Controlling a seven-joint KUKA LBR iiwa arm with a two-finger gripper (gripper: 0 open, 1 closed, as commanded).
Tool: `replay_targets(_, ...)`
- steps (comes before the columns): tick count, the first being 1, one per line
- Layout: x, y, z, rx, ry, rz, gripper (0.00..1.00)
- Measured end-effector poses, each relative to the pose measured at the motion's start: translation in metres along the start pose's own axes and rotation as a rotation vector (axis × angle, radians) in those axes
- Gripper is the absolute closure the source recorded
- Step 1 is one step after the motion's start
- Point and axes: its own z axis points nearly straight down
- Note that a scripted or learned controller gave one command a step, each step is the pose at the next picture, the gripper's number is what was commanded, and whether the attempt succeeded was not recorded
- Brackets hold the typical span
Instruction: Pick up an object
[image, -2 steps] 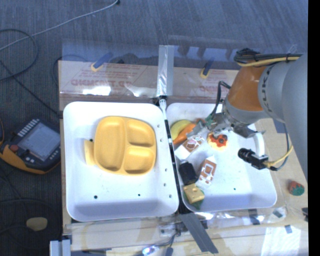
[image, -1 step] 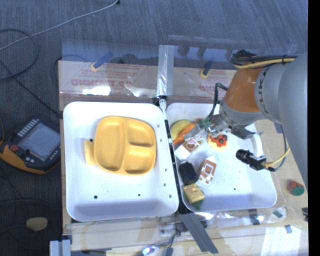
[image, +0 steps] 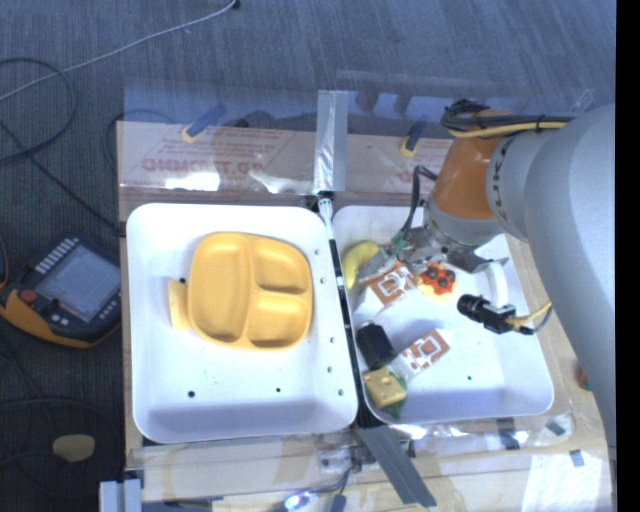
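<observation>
while the arm leans in from the right, its gripper (image: 425, 262) sits low over the back of the right bin (image: 500, 395), buried among small items; whether it is spread or pinched cannot be told at this angle, and nothing is visibly held. just beneath it lie a square tag with an orange pattern (image: 393, 284) and a small orange-red object (image: 436, 279), the likeliest targets given how closely the tool crowds them. beside these, against the divider, a yellow banana-shaped toy (image: 357, 260) curves along the bin's left wall. a black fitting with a yellow lead (image: 487, 312) hangs off the wrist side, apparently part of the rig rather than a thing to pick. further forward rest a black block (image: 375, 343), a second patterned tag (image: 426, 350) and a tan cube (image: 384, 387) near the front corner, all apart from the tool. across the divider, the left bin (image: 160, 400) carries a yellow divided tray (image: 250, 290) lying flat, well clear of the reach. off the bench at far left, a handheld pendant (image: 65, 292) rests on the carpet. judged from this, the pick is at the grasp attempt, with no lift yet evident.
</observation>
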Motion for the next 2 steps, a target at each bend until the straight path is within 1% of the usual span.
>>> replay_targets(1,0.001,-0.001,-0.004,0.010,0.002,0.000,1.00)
replay_targets(2,0.053,0.055,-0.087,0.023,0.003,0.078,1.00)
